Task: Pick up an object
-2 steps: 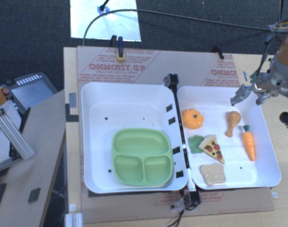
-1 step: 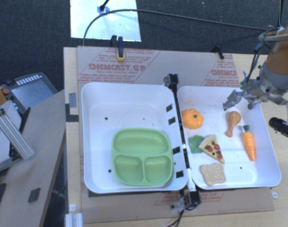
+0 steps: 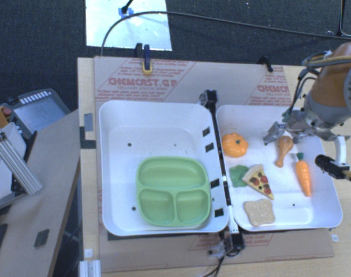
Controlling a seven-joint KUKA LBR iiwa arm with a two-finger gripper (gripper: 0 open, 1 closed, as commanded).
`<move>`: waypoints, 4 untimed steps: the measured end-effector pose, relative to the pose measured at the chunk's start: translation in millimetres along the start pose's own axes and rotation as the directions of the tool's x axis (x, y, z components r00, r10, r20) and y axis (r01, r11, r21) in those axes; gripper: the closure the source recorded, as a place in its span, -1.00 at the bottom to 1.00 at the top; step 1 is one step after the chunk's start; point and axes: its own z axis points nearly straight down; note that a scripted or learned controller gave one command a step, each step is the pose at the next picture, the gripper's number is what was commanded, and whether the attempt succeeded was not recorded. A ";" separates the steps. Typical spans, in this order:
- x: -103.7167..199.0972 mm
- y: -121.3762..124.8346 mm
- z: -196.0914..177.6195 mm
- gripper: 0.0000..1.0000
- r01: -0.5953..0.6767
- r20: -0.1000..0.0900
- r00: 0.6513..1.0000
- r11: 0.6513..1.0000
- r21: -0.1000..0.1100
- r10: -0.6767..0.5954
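— How far along is the pick?

— Hardly begun, I'd judge. The gripper sits at the right bin's one o'clock, right over the top of the drumstick. Whether the jaws are wide or narrow I cannot tell.

— Is anything lifted?

— Nothing looks raised. The carrot lies at three o'clock, the pumpkin at ten, the pizza slice near centre, the toast at six.

— What's left?

— Closing on a piece and lifting it.
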 end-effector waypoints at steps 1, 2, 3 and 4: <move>-0.1 0.8 -12.1 1.00 0.001 0.001 1.000 1.000 -0.003 -0.001; 0.5 0.9 -55.9 1.00 0.002 0.000 1.000 1.000 -0.003 -0.002; -6.7 2.8 -101.7 1.00 0.002 0.000 1.000 1.000 -0.002 -0.002; -6.9 3.7 -150.8 1.00 0.003 0.000 1.000 1.000 -0.003 -0.003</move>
